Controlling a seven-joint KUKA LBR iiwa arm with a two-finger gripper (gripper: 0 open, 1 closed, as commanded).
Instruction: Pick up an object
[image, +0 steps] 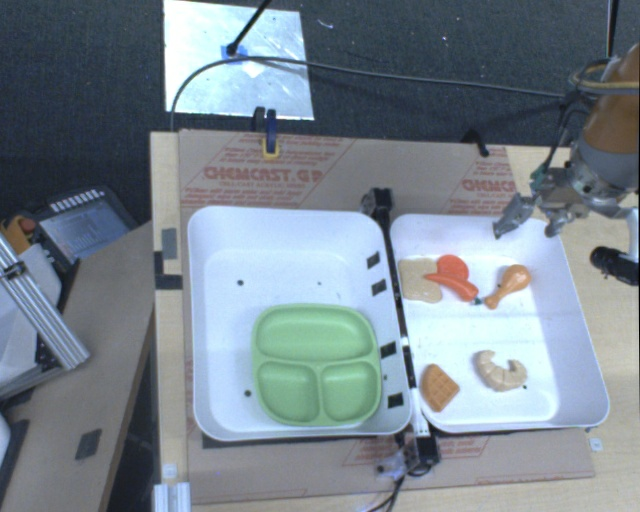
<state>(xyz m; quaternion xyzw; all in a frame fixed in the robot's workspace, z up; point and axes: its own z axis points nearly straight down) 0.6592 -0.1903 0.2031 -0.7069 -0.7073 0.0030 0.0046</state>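
Approach stage: my gripper (531, 222) hovers over the right bin's (570, 300) far edge, fingers spread and holding nothing. Below lie a drumstick (508, 284), a red piece (455, 275), a pale slab (420, 281), a waffle (439, 386) and a curled pastry (500, 371) (any will do). Next: descend, centred on the drumstick. The left bin (220, 260) holds a green divided tray (316, 362).

The arm (612, 120) is cut off by the frame edge at 2 o'clock. The pincer (531, 220) is blurred. At 9 o'clock, a metal rail (35, 305) leaves the frame.
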